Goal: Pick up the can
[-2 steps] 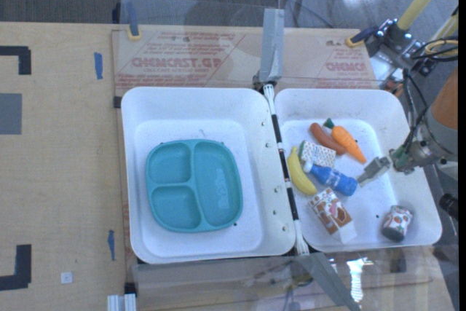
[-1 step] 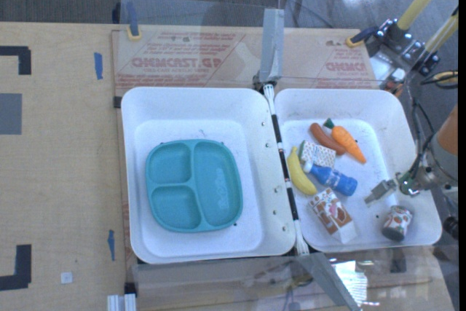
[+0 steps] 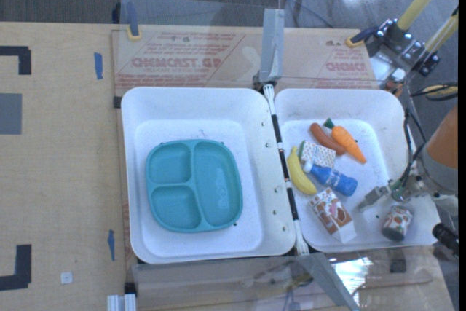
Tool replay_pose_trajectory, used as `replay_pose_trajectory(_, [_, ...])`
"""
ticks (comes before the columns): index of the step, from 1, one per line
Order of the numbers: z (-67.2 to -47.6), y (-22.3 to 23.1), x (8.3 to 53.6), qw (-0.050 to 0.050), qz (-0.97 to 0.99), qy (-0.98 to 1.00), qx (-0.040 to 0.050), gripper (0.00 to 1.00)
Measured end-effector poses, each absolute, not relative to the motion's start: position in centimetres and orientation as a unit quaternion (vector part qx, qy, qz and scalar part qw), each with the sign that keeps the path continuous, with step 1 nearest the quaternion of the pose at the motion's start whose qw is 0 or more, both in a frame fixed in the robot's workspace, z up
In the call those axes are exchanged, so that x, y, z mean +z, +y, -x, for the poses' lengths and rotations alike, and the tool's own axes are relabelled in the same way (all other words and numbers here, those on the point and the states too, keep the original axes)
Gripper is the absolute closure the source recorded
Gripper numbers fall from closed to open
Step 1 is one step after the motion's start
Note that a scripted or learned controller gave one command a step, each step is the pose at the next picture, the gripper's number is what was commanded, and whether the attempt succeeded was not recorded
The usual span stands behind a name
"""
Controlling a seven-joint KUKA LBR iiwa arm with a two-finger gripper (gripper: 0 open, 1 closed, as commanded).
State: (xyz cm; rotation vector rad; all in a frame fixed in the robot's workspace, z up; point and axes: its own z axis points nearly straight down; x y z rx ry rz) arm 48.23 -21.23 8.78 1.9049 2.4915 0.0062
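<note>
The can [image 3: 396, 222] is seen upright, long axis vertical, in the right bin's [image 3: 389, 107] near right corner, just below the gripper [image 3: 384, 194], whose fingers are spread apart around nothing

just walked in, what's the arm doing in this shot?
The arm reaches in from the right with its gripper low over the near right corner of the right bin, just above the can. The can sits on the bin floor, not lifted. Further left in that bin lie a carrot, a sausage, a banana, a blue bottle and a small carton. The left bin holds a teal divided tray.
</note>
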Motion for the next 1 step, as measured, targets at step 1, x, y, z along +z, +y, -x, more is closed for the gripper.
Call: replay_pose_trajectory(1, [-48.23,-21.23,8.78,0.003,-0.608,0.794,0.0020,0.00])
